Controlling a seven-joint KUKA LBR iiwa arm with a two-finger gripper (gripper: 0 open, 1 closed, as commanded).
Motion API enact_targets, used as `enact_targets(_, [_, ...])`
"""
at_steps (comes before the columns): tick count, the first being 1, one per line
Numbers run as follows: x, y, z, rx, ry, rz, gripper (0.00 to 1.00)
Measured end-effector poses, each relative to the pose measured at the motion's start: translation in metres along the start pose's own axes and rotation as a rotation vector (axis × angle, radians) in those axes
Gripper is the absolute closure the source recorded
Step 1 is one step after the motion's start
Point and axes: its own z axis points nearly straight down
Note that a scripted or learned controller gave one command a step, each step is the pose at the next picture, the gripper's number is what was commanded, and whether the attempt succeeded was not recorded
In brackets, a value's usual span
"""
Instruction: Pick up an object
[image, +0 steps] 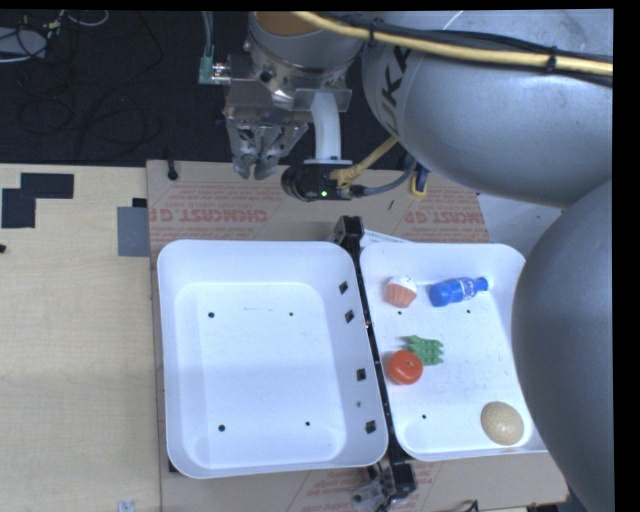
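My gripper hangs high above the bench, beyond the far rim of the left bin. Its fingers are drawn together with nothing between them. The objects lie in the right bin, well away from the gripper. A small pink and orange cup-shaped toy sits at the far left, with a blue bottle lying on its side beside it. A green leafy piece touches a red-orange round toy near the middle. A beige egg-shaped object rests in the near right corner.
A black divider with clips runs between the two bins. The arm's large grey links cover the upper right and overhang the right bin's right side. A brown board with red print lies under the bins.
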Motion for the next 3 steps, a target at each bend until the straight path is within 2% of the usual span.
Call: enact_targets(3, [0.002, 0.002, -0.018, 0.025, -0.011, -0.015, 1.0])
